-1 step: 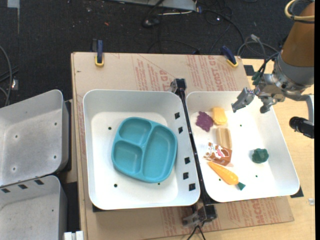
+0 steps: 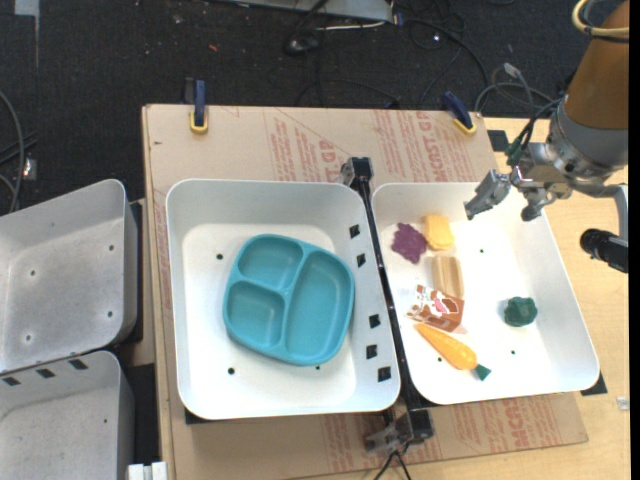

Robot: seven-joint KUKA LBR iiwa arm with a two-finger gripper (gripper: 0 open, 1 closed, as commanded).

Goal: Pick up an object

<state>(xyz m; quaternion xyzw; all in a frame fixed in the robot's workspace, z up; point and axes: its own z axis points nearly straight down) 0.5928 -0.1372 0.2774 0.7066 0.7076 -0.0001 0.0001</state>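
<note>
Camera view shows the approach step: the grey two-finger gripper [image 2: 510, 200] hangs spread and unladen over the right white bin [image 2: 560, 298], at its far edge. Nearest lies the small yellow block [image 2: 438, 232], just left and nearer the camera; next, I judge, comes a descent onto it.

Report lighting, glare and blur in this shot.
Camera view: even overhead light and soft shadows; the right bin is bright white, nearly washed out; the teal tray and carrot are sharp; the gripper looks slightly soft.
</note>
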